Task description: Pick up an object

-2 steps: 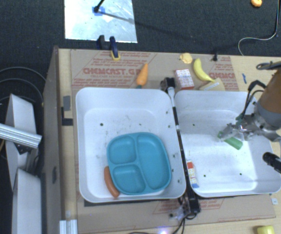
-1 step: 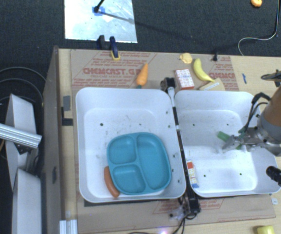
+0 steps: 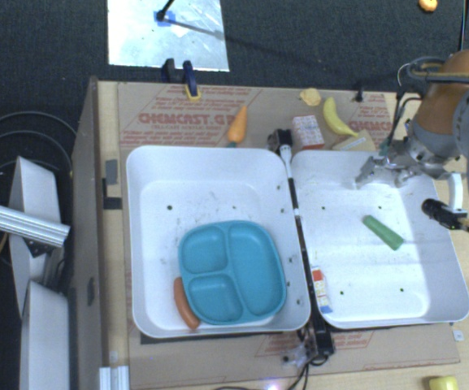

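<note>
Tool (image 3: 376,171) fingers can be seen low over the back of the right bin (image 3: 449,295), near its far wall, at the end of the grey arm (image 3: 453,104). It cannot be told if they are spread or pressed together, and nothing is seen between them.

A green stick (image 3: 383,232) is lying flat on the floor of the right bin, a little in front of the tool and apart from it. It is probably light and stiff, maybe a bit smooth and slippery. It is best pinched across its thin middle, so it does not tip or slide out.

In the left bin (image 3: 149,210) a blue tray (image 3: 232,270) with three parts is found, with an orange sausage (image 3: 185,303) just beside it at the front wall. The tray looks wide and flat, so it would be hard to pinch.

Both bins are white, smooth and shallow. They are set on a brown board (image 3: 210,112) on the desk. Behind the bins a carrot (image 3: 236,124), a banana (image 3: 336,119) and a small box (image 3: 308,132) are lying. Plenty of room is left around the green stick.
</note>
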Available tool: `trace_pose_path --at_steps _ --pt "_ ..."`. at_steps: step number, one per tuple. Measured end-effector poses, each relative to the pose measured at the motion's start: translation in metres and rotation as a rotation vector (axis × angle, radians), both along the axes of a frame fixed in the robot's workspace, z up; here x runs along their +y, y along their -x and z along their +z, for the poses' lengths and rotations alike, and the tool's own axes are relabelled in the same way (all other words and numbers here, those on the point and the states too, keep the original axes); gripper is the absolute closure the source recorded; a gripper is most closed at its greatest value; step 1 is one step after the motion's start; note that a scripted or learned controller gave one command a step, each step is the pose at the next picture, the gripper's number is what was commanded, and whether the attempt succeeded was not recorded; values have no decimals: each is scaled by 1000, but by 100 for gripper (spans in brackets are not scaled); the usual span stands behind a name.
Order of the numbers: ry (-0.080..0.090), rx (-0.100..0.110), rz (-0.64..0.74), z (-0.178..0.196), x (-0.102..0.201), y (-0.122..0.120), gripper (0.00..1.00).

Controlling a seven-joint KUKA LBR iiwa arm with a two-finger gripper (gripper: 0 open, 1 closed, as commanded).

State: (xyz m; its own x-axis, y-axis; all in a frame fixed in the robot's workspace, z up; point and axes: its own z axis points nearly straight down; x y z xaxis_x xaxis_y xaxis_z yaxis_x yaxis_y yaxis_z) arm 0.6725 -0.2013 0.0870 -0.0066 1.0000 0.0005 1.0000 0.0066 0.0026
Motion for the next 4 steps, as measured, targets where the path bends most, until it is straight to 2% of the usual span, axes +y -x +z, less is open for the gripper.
trace_pose_path --at_steps 1,2,3,4 --pt "2 0 -6 39 5 53 0" --pt "0 7 -8 -4 -1 98 0" --pt "2 -2 -4 9 -1 94 100" --pt "-1 -7 7 54 83 36 100"
